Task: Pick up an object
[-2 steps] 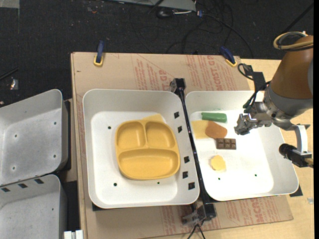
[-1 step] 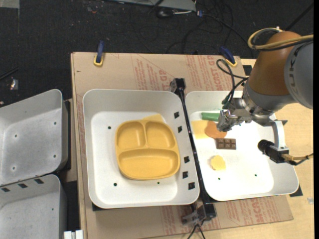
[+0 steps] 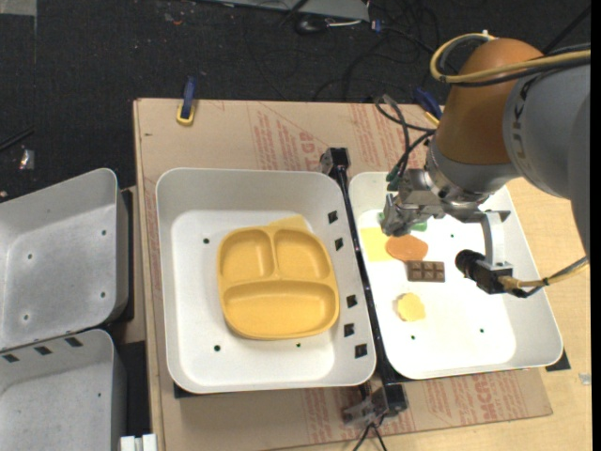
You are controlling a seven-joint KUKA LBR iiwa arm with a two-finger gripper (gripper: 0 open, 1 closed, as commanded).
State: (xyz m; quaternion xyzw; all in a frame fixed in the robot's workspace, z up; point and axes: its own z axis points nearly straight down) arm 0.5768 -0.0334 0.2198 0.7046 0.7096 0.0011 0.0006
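My gripper (image 3: 406,216) hangs over the upper left part of the right bin (image 3: 470,346), right above a green object (image 3: 413,222) that peeks out beneath it. Just below lies an orange oval piece (image 3: 408,249), with a pale yellow flat piece (image 3: 374,243) to its left. A brown chocolate-like bar (image 3: 424,271) sits under the orange piece, and a small yellow lump (image 3: 409,306) lies lower in the bin. The arm's body hides the fingertips.
A yellow divided tray (image 3: 278,284) lies in the left bin (image 3: 188,214). A black fitting with a cable (image 3: 481,271) hangs from the arm over the right bin. Grey metal panels (image 3: 56,252) stand at the far left.
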